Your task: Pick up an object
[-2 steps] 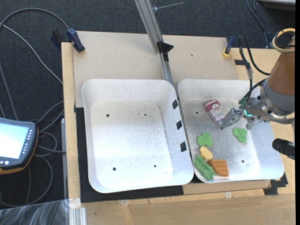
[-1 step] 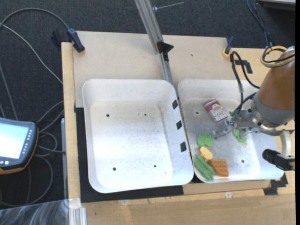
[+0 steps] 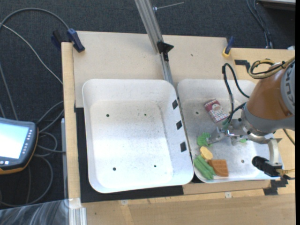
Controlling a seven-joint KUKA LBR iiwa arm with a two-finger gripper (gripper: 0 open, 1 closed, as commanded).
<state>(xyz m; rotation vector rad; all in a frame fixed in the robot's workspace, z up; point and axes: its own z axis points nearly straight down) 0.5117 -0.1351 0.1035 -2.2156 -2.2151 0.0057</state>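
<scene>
Toward the near left corner of the right bin [image 3: 187,90] lies a small cluster of objects: a green leafy toy piece [image 3: 204,139], a yellow piece [image 3: 206,152] just below it, a long green vegetable-shaped piece [image 3: 204,167] running along the bin's near rim, and an orange-brown block [image 3: 219,168] touching that green piece on its right. Farther back in the same bin, well apart from the cluster, a pink-and-white packet [image 3: 216,110] lies tilted on the floor. Between packet and cluster, just right of the leafy piece, the gripper [image 3: 224,134] hangs low over the bin; its metal parts blur together with something green, and whether it is released or clenched cannot be told, nor is anything clearly between its tips. Behind it rises the arm [image 3: 269,102], its orange band prominent, with black cables looping above. Left of this, the left bin [image 3: 93,90] sits alongside, its rim touching the right bin's. Both rest on a pale wooden bench [image 3: 122,55], and a pendant with a lit screen [image 3: 14,144] lies on the dark floor at far left
</scene>
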